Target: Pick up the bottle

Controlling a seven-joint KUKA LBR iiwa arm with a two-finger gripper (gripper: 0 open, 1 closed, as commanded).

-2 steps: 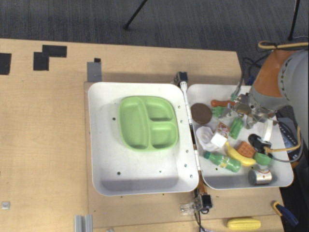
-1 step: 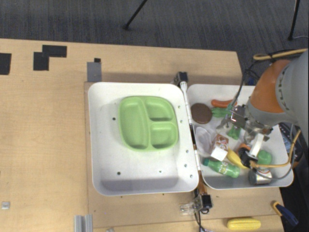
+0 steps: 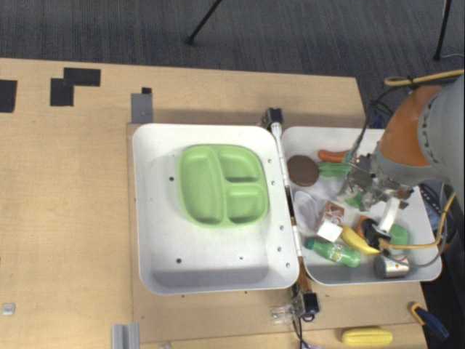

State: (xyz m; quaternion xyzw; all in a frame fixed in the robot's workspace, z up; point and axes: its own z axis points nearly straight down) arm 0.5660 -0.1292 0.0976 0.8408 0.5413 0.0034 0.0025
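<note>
- I am hanging my grey two-finger gripper (image 3: 361, 184) over the cluttered right-hand shallow white bin (image 3: 429, 271), among the mixed items there.
- The green clear plastic bottle (image 3: 334, 251) is lying on its side near that bin's front-left corner, just beside a yellow banana-shaped toy (image 3: 359, 240), so I am judging a low, sideways approach suits it.
- Whether my gripper is open or closed, I cannot tell; it looks empty, perhaps.
- The green divided plate (image 3: 221, 185) is sitting in the left-hand white bin (image 3: 156, 267), well apart.

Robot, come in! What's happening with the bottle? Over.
Gripper low over right bin. Green bottle lying near front wall, not held. Banana resting against it.
</note>
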